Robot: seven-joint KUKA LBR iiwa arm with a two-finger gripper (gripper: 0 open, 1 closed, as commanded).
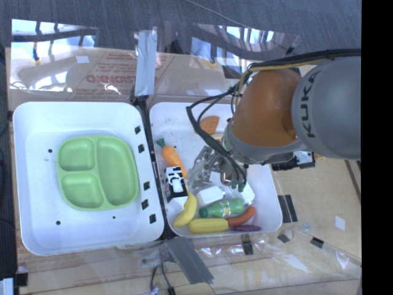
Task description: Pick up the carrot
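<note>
The carrot (172,158), orange with a green top, lies in the right bin (263,183) close to its left wall, with the green end pointing to the far left. My gripper (216,171) hangs over the middle of that bin, to the right of the carrot and apart from it. Nothing shows in its grasp. The arm's orange band (267,112) covers the bin's far right part.
Near the carrot lie a black-and-white object (175,182), a banana (186,209), a yellow piece (207,225), a green bottle (221,209), a red pepper (243,217) and a white block (212,195). An orange piece (210,124) sits at the far wall. The left bin holds a green divided plate (98,172).
</note>
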